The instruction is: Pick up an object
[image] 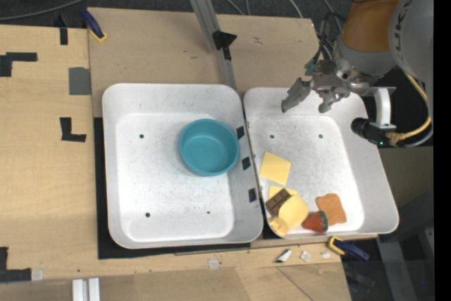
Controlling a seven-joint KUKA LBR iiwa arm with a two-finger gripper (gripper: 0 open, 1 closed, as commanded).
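My gripper (309, 103) hangs over the far edge of the right bin (366, 166), its two grey fingers spread open with nothing between them. Well below it, in the near part of that bin, lie a pale yellow square slice (275, 168), a brown block (276, 201), a yellow piece (292, 211), an orange toast-like piece (332, 207) and a small red item (316, 222). A teal bowl (208, 146) sits upright in the left bin (134, 173), far left of the gripper.
A slanted grey pole (204, 10) rises from the seam between the bins at the back. Cables run across the dark floor behind the bench. Blue-yellow clamps (95, 26) sit at the board's corners.
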